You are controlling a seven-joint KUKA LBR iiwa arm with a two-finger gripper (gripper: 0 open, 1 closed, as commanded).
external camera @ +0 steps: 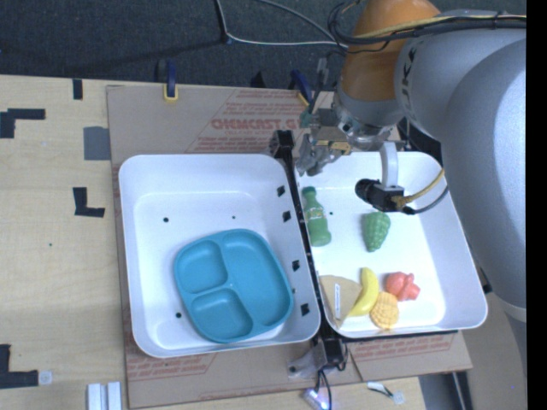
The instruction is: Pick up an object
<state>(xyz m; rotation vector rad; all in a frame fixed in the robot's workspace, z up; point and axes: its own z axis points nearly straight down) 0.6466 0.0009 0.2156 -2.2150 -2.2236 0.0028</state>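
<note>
In the right bin (444,254) lie a green toy bottle (315,219) by the left wall, a green bumpy toy (375,231) in the middle, and a yellow banana (367,291), a red toy (402,285), a yellow corn-like toy (384,313) and a tan flat piece (338,298) along the near side. My gripper (309,155) hangs over the far left corner of that bin, just beyond the bottle's top. Nothing shows between its fingers.
The left bin (145,229) holds a blue divided plate (232,285). A black divider with clips (297,229) runs between the two bins. The grey arm (470,126) covers the right bin's far right side. Cables (256,32) lie on the dark floor behind the bench.
</note>
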